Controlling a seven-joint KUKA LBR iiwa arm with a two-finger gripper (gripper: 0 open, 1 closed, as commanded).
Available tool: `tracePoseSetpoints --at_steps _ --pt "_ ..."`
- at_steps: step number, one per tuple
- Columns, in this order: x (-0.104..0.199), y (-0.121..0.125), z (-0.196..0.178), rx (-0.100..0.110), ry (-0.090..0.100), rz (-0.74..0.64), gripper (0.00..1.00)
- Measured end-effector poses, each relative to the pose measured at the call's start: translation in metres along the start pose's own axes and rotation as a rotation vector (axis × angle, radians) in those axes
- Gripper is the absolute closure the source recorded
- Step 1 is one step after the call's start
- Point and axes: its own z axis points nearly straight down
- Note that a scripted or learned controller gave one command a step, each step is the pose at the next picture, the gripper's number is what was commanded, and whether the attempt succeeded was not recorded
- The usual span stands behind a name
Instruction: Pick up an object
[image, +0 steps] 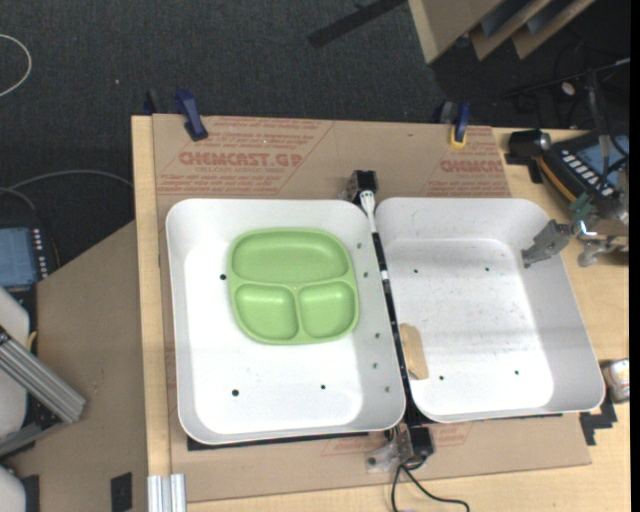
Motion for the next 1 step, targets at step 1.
tracePoseSetpoints --at_steps 1 --pt "0.0624 -0.0391 -0.1056 -0.012 -0.001 -0.007 0.0"
